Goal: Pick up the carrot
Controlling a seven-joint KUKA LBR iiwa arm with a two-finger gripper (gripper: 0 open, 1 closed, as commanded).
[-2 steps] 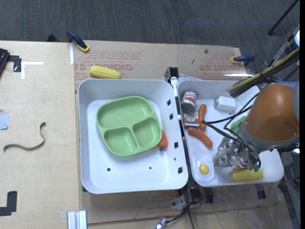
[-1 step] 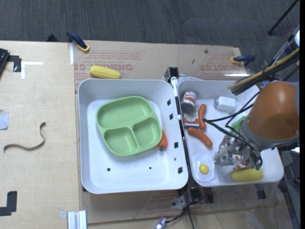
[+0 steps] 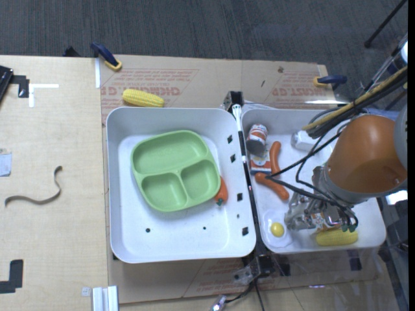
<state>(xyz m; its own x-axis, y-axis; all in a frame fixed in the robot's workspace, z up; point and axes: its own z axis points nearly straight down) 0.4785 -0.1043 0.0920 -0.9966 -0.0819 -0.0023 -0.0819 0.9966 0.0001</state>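
Wood-tone tabletop [image 3: 52,238] carries two white bins. Left bin [image 3: 123,235]: green divided plate [image 3: 175,169], carrot [image 3: 222,192] touching plate's right edge. Right bin [image 3: 369,238]: end effector [image 3: 310,216] low over floor, grip state cannot tell; corn cob [image 3: 336,237] just beside; two sausages [image 3: 273,170] nearby.

— What sort of place is this?

— A robot lab or test room. The table [image 3: 45,173] is plain plywood, with cardboard [image 3: 194,83] clamped down by blue clips [image 3: 107,56].

— Anything else?

— Two white bins [image 3: 123,238] bolted side by side, toy food like a plastic corn cob [image 3: 142,98], loose cables [image 3: 350,112] on the arm [image 3: 363,154], and grey office carpet [image 3: 207,15].
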